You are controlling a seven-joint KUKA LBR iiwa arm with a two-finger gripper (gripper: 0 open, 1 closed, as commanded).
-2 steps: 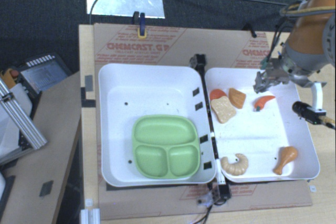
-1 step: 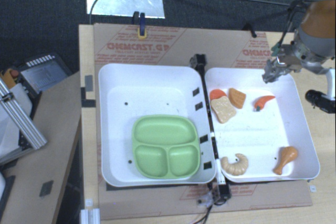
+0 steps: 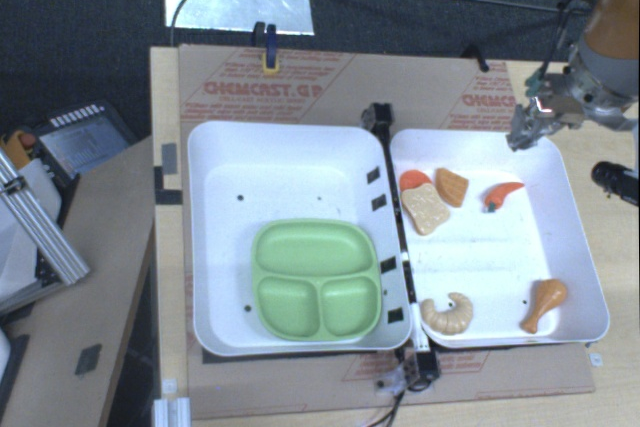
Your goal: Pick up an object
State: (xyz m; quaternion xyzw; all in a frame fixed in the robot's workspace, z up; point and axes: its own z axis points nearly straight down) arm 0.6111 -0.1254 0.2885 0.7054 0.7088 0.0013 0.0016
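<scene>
The hand (image 3: 522, 137) is seen above the far right corner of the right bin (image 3: 570, 215), near the tabletop's far right edge; whether it is wide or narrow cannot be told. Nothing is seen between its tips. In the right bin, a bread slice (image 3: 426, 209), an orange wedge (image 3: 452, 186), a red pepper (image 3: 501, 194), a drumstick (image 3: 543, 302) and a curled shrimp (image 3: 448, 314) are spread. A green divided plate (image 3: 315, 277) is set in the left bin (image 3: 220, 215).

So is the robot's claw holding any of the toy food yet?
Gripper: above the right bin's far edge, nothing seen in it; open or shut cannot be told.
</scene>
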